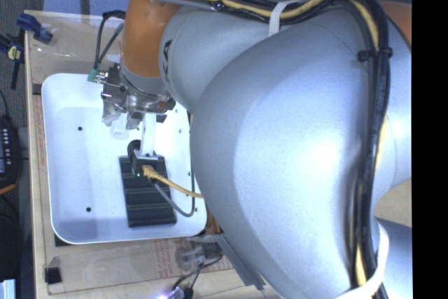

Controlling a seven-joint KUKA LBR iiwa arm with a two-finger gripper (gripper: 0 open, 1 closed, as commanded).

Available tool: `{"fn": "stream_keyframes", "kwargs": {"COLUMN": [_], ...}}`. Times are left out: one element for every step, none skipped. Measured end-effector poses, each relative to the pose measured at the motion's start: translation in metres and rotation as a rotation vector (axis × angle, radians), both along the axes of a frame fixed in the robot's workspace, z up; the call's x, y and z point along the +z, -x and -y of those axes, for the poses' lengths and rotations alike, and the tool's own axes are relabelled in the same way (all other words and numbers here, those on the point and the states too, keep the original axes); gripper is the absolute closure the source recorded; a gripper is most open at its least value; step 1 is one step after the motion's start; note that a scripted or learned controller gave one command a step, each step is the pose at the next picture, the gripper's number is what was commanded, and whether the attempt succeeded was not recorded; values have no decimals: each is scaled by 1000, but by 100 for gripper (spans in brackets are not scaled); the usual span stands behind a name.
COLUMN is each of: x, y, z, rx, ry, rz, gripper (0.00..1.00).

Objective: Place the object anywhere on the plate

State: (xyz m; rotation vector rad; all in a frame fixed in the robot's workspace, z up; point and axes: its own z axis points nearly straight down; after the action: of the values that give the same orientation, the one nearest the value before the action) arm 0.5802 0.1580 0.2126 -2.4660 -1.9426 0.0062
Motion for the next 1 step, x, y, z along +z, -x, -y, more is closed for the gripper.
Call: {"fn": "stream_keyframes", "kwargs": {"x": [-20], "y": [-58], "z": [19], "rx": [220], "ry": [-3], "rz": [3], "gripper": [100]}}
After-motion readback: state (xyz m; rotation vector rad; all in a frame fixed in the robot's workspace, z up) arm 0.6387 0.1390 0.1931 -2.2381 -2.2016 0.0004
